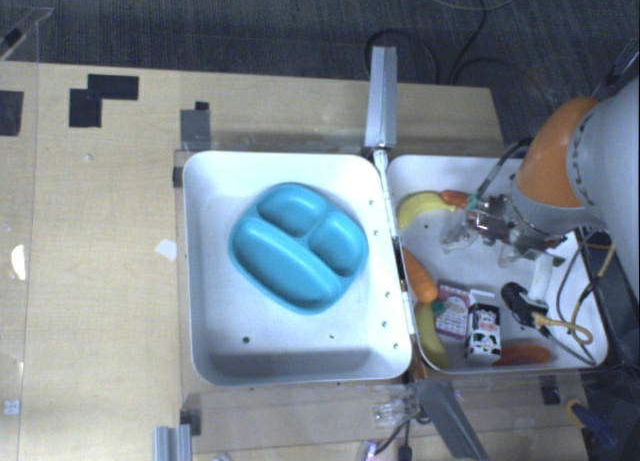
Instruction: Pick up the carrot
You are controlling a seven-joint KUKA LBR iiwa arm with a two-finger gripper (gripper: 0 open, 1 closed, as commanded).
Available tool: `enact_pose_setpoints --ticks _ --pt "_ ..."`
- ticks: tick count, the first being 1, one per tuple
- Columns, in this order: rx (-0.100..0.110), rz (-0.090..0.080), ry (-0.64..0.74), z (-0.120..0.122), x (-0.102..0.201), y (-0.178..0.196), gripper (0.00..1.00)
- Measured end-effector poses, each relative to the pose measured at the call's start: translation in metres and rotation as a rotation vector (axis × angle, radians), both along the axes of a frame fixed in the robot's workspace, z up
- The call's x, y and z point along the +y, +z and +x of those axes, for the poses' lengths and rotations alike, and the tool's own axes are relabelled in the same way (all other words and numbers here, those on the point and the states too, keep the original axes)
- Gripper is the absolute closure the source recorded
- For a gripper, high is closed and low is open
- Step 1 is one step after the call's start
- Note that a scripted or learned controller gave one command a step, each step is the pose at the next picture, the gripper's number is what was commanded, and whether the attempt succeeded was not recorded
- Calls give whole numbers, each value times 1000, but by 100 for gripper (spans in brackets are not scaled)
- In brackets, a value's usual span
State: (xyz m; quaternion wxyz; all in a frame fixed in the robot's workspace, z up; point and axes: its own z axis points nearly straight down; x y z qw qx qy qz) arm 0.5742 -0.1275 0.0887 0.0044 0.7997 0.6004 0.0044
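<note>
The carrot (420, 278) is a short orange piece lying against the left wall of the right bin (590, 334), between two yellow pieces. My gripper (462, 230) hangs low over the upper middle of that bin, to the right of and above the carrot and apart from it. It sits just right of the yellow fruit (420, 209) at the bin's top left. I see nothing held in it.
The left bin (215, 349) holds a blue divided plate (298, 245). In the right bin are a yellow banana (429, 337), a pink packet (452, 310), a small black-and-white carton (484, 330), and red-orange pieces at the front right (524, 354) and the back (455, 196).
</note>
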Motion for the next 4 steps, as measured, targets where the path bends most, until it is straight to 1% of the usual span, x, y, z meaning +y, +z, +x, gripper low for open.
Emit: enact_pose_setpoints --ticks 1,2,3,4 --pt "9 0 82 71 13 -2 0" --pt "-1 -1 93 74 16 12 100" --pt "-1 0 94 74 16 12 0" --pt "-7 -2 103 77 18 25 100"
